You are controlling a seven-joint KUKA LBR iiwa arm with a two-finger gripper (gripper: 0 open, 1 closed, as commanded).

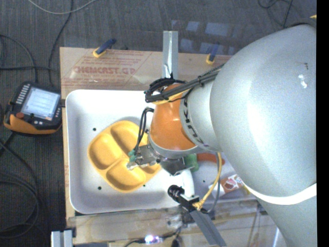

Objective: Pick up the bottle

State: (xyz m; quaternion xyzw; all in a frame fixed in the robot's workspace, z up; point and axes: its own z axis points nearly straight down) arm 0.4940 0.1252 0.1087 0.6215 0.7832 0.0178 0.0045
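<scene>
Where the cables trail over the carpet at far left, a teach pendant (33,109) lies with its screen lit, probably parked clear of the bench. Next comes a wooden board (103,71) pinned by a yellow clamp (104,47); its faded red print seems to read "CHEMCAST GP", though not certainly. On it sits the left white bin (77,138), holding a yellow divided plate (115,151). The gripper (141,161) hangs low over that plate's right edge, under the orange band (169,127), so I cannot tell whether it is open, closed or holding anything. I cannot pick out the bottle with certainty; a green and red object (192,161) showing just right of the wrist may be it. Dark lettering on the arm (257,112) is too foreshortened to read.
</scene>
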